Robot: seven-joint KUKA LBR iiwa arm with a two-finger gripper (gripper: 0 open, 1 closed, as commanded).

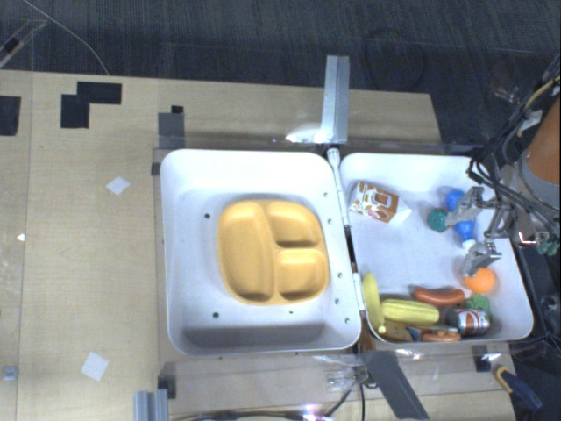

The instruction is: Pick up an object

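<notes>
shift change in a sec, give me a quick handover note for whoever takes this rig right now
Gripper: low over the right bin, at its right side, nothing seen between its fingers.
Things: orange ball just below the gripper; blue and teal toy to its left; snack packet upper left; banana, corn cob, sausage and can along the front wall.
Left bin: yellow divided tray.
Done: no pick yet.
Left: grasp and lift one object.

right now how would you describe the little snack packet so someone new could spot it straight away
Look in the right white bin, the one without the yellow tray. The snack packet lies alone in that bin's upper left part, close to the wall between the bins. It is flat, white and brown, unlike the blue and teal toy to its right and the pile of toy food along the bottom edge.
</notes>
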